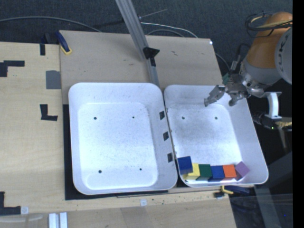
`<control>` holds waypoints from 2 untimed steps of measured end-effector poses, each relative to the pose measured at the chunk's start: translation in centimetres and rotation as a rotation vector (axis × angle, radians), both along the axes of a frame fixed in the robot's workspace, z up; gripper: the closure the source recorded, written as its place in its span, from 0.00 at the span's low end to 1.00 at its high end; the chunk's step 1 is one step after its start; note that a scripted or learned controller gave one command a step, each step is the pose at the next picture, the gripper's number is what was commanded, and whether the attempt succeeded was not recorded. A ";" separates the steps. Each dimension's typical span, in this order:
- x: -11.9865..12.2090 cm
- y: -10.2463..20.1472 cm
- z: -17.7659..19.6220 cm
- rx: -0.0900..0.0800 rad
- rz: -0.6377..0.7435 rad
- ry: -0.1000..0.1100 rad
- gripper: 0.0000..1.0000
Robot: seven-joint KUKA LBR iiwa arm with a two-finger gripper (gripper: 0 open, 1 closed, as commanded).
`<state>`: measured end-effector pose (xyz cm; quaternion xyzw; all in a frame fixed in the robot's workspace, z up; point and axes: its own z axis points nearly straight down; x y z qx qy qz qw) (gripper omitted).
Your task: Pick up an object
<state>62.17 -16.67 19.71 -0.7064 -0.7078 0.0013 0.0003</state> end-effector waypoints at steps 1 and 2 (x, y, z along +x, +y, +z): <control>1.6 4.2 -4.6 0.003 0.003 0.003 0.00; 2.4 0.7 -0.8 0.000 -0.003 -0.005 0.00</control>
